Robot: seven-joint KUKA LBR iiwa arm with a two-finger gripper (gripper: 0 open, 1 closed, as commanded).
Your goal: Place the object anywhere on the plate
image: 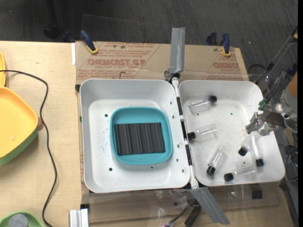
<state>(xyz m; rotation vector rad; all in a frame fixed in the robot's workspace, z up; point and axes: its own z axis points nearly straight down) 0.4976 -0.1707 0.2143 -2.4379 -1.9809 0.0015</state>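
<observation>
6 clear vials (216, 157) in right bin (227, 92), 1 teal plate (140, 136) in left bin (94, 126)

Teal plate (140, 137) in left bin (94, 141); capped clear tubes (215, 158) scattered in right bin (227, 90).

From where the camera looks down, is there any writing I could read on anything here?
"CHEMCAST GP": red print on the brown cardboard sheet behind the left bin.
Same red print near the sheet's right end, partly blurred.
Smaller red lines beneath: too blurred to read.
</observation>
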